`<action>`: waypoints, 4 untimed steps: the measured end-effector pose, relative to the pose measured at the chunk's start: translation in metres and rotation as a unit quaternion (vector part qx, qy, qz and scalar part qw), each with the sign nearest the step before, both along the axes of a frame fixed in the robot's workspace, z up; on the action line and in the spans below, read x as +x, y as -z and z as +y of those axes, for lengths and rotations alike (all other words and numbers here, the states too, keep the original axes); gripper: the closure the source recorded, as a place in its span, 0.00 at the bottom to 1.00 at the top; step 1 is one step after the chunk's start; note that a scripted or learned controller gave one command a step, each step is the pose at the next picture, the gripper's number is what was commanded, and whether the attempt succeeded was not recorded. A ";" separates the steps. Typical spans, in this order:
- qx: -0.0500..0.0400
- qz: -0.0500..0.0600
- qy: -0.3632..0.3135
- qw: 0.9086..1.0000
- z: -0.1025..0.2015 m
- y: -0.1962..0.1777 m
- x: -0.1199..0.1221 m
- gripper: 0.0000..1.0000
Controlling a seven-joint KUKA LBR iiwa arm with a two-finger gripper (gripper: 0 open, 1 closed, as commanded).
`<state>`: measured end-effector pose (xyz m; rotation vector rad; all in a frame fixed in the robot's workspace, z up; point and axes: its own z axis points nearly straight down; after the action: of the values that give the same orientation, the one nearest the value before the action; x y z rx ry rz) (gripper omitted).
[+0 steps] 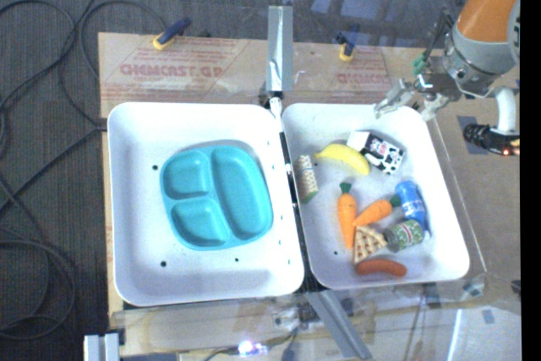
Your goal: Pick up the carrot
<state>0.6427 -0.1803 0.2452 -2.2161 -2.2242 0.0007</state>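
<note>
Hovering over the far right corner of the right bin (439, 182), the gripper (404, 97) shows slim metallic fingers (388, 103) spread apart with nothing between them. Grey arm with a glossy orange band (490, 0) enters from the right.

Right bin, smooth white plastic with rounded corners, contents clustered:
- carrot (347, 216), orange, tapered, green tip pointing to the far side; lies near the bin's middle, just left of a second carrot (374, 210) that slants beside it, touching or nearly so.
- banana (342, 156), yellow, curved, on the far side of the carrots.
- black-and-white patterned carton (379, 151) just right of the banana.
- blue bottle (412, 202) and a small round can (406, 235) with a green label, right of the carrots.
- waffle-textured tan wedge (367, 244) touching the carrot's near end.
- reddish sausage shape (380, 268) at the near wall.
- small cylindrical printed piece (306, 177) by the left wall.

Left bin (135, 207) holds a turquoise tray (217, 195) with three compartments, matte finish.

Brown board surface (194, 72) beneath, printed lettering.
</note>
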 end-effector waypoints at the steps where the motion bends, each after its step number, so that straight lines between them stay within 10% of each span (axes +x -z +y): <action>1: 0.001 -0.002 -0.210 0.978 0.013 0.130 -0.053 0.00; 3: -0.005 -0.008 -0.225 0.974 0.074 0.154 -0.154 0.00; 4: -0.003 -0.011 -0.225 0.974 0.076 0.145 -0.152 1.00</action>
<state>0.4907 -0.1042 0.1005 -1.6692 -2.6830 -0.0175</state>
